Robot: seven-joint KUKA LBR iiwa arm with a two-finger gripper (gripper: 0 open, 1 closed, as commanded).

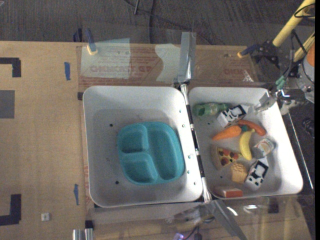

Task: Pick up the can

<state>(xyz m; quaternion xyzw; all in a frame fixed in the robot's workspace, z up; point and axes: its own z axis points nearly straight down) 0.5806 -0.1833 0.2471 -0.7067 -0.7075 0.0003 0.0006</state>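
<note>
Small red-and-white block [231, 192] sits at the near edge of the right bin [291, 181], about 6 o'clock in that bin. Just above it a black-and-white cow-print carton [256, 174] and a round tan cookie-like piece [239, 172], touching or nearly so. Pizza slice toy [228, 157] at 9 o'clock from the cookie's top, near the bin's left wall. Can [263, 147], grey and lying tilted, sits right of centre in the right bin, just beside the banana [245, 145] at its 9 o'clock and above the near cow-print carton. Carrot [227, 133] left of the banana; a red-orange pepper-like piece [252, 127] at 12 o'clock from the banana. Second cow-print carton [231, 115] and a green bottle [211, 108] lie along the far side, 11 o'clock in the bin.

Left bin [100, 104] holds a teal three-compartment tray [150, 153], roughly centred, nothing in its compartments.

Gripper [270, 100] at the right bin's far right corner, 1 o'clock, well apart from the can; finger spread cannot be told. Arm [305, 71] comes in from the right edge.
</note>
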